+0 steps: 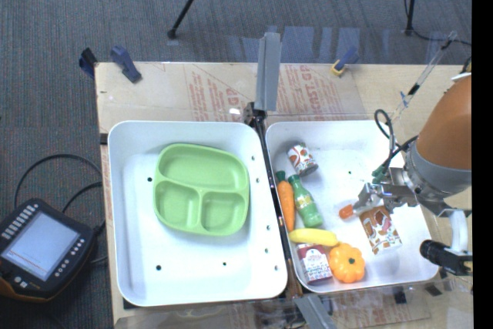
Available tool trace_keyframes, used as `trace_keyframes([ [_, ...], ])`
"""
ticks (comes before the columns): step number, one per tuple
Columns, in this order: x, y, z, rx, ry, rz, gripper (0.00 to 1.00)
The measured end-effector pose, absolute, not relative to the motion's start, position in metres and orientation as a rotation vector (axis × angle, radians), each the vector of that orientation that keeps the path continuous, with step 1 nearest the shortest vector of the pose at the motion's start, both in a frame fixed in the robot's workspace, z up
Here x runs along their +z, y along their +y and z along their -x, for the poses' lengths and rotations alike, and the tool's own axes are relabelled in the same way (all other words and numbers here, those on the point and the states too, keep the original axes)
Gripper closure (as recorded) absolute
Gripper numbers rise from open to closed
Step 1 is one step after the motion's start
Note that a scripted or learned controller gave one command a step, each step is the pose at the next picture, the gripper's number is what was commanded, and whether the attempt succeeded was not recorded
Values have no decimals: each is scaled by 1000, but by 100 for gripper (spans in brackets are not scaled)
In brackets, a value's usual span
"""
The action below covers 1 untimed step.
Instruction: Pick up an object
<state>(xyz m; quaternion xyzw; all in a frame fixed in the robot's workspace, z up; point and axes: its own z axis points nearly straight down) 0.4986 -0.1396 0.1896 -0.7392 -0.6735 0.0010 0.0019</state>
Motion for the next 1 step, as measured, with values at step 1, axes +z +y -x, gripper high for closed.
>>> trace_keyframes([
  [1,197,-140,-499,5,-2108,2318,100],
])
